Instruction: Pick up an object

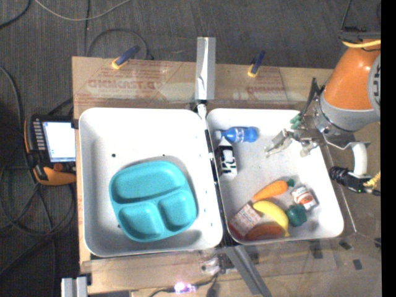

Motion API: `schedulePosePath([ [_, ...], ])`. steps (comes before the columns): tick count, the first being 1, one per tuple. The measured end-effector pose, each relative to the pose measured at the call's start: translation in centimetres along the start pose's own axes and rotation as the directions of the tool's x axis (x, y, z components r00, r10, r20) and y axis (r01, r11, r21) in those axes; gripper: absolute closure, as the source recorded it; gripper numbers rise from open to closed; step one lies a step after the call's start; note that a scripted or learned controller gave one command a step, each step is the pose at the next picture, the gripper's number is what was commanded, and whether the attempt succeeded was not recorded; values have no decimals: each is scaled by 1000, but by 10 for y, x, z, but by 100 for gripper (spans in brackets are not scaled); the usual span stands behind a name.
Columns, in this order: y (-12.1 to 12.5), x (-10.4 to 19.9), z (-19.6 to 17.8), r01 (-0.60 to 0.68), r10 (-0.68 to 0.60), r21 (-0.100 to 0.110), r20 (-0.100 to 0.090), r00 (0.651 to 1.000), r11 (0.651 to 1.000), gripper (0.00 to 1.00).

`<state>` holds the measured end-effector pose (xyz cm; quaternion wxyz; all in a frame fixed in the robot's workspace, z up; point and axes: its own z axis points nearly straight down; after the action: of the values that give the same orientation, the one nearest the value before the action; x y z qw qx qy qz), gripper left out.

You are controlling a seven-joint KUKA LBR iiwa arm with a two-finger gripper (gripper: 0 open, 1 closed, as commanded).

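The pincer (288, 139) hangs over the right bin's (331, 228) far right corner, its thin metal fingers spread apart around nothing. Below it lie a blue bottle (241, 134) at the far left corner, a tapered orange carrot (270, 190), a curved yellow banana (273, 215) and a small red-labelled jar (304, 197); label writing is unreadable. The left bin (93, 166) carries a smooth turquoise three-compartment plastic tray (153, 198).

Turquoise tray (153, 204), orange carrot (271, 190), blue bottle (238, 135).
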<state>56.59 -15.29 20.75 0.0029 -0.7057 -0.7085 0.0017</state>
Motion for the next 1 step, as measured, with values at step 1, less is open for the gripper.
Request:
schedulePosePath([
  [1,-82,10,110,-84,84,2,-3,996,996,0],
])
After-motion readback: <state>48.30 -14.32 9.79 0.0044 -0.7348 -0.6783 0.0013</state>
